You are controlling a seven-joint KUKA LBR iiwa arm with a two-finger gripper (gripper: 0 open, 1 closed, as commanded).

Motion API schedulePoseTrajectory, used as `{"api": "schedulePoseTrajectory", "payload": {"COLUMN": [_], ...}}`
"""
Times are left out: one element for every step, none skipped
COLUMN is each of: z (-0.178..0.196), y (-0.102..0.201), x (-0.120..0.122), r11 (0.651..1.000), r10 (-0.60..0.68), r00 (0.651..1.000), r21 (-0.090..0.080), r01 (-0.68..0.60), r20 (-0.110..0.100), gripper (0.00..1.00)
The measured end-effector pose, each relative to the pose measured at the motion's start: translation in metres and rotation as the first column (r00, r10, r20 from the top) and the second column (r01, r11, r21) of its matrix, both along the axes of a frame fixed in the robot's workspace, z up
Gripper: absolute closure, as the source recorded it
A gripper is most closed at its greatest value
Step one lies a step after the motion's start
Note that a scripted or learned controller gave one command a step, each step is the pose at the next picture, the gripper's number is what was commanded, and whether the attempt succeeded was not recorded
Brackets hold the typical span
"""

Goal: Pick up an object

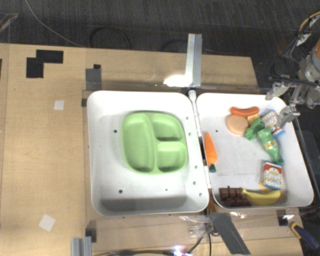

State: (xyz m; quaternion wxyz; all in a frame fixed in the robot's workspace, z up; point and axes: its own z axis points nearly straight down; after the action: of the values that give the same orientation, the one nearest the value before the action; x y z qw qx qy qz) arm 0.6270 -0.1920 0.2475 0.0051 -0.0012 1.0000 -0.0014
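- The end effector (pixel 289 106) hangs over the upper right corner of the right bin (pixel 304 161); whether it is released or clenched cannot be told.
- Just to its left lie a sausage (pixel 244 111), a tan bun (pixel 237 124) and a green bottle (pixel 269 142).
- Farther down the bin are a small carton (pixel 272 176), a banana (pixel 262 196), a chocolate bar (pixel 231 196) and a carrot (pixel 210 149) along the left wall.
- The left bin (pixel 104 159) holds a green divided tray (pixel 152 141).
- Both bins sit on a pale wooden bench (pixel 37 153); dark carpet lies beyond.
- The carton's print is too small to read.
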Motion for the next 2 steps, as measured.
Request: {"api": "schedulePoseTrajectory", "payload": {"z": [-0.157, -0.158], "y": [-0.011, 0.035], "x": [-0.001, -0.062], "r11": [0.997, 1.000], "r10": [-0.073, 0.013], "r00": [0.997, 1.000], "r21": [0.001, 0.001], "r01": [0.073, -0.014], "r20": [0.007, 0.003], "gripper": [0.00, 0.00]}}
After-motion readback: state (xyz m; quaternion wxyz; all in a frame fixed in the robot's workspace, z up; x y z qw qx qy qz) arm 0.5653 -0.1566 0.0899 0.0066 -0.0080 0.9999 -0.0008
